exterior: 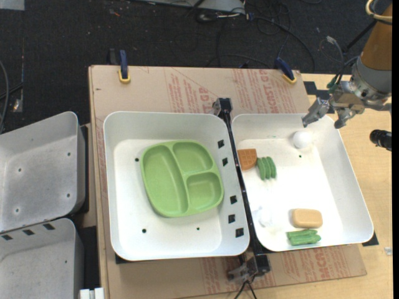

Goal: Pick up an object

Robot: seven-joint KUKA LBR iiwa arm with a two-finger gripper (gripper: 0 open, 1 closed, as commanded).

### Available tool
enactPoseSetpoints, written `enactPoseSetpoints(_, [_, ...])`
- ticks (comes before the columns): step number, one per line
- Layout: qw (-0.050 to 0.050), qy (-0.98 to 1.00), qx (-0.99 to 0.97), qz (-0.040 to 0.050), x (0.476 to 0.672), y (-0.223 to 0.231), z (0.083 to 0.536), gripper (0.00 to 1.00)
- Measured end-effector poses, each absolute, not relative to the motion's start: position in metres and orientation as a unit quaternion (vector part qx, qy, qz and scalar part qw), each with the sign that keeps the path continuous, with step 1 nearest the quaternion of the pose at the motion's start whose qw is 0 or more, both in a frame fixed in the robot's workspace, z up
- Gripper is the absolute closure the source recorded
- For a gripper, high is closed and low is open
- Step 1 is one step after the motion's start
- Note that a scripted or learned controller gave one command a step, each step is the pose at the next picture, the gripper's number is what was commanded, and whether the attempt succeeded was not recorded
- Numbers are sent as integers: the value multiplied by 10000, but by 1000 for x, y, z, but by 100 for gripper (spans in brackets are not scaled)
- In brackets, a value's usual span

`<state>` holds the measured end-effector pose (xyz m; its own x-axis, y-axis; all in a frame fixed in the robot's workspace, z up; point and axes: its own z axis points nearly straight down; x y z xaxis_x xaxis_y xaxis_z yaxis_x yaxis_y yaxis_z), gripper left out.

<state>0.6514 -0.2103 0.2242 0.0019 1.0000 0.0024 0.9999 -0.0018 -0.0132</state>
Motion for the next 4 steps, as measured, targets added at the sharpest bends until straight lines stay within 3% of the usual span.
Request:
enactPoseSetpoints(1, [-4,-7075,-7067,0,654,-209,234,0])
enactPoseSetpoints(4, [-3,-7086,-7056,4,651,-200,91,0])
